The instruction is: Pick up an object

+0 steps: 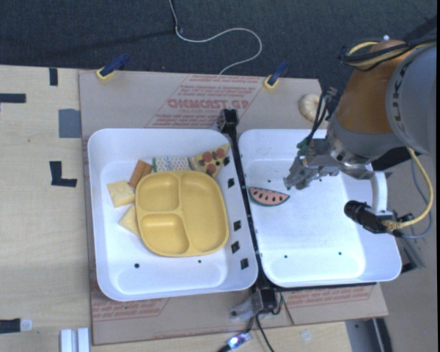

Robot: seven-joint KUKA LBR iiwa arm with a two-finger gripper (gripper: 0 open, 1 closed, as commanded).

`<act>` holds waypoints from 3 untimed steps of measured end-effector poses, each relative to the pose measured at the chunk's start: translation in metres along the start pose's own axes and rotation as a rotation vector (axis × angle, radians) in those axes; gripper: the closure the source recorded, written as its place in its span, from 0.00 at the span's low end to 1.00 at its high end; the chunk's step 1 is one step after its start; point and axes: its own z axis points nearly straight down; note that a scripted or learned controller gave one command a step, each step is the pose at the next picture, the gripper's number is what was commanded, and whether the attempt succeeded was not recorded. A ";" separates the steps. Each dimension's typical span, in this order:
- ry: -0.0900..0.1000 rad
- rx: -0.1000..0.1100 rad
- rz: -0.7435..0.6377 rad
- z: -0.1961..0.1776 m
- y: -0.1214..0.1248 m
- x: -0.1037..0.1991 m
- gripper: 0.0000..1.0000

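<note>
A watermelon slice toy (268,196) lies on the floor of the right bin (330,255), near its left wall. My gripper (296,180) hangs just to the right of the slice and slightly above it, apart from it. Its dark fingers point down and left. The grey arm with its orange band (370,94) reaches in from the upper right. In the left bin (117,270) a yellow divided plate (182,213) rests among smaller pieces: a pizza slice (211,160), a brown cracker (139,173) and pale yellow squares (121,193).
A black divider (238,189) runs between the two bins. A black and yellow cable fitting (370,217) juts over the right bin's right side. A beige round object (309,106) sits on the cardboard behind the right bin.
</note>
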 end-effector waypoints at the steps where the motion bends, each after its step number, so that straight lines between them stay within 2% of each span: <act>1: 0.001 -0.002 -0.001 -0.013 0.040 0.046 1.00; 2: 0.001 -0.002 0.000 -0.021 0.076 0.082 1.00; 3: -0.002 0.003 0.007 -0.008 0.061 0.081 1.00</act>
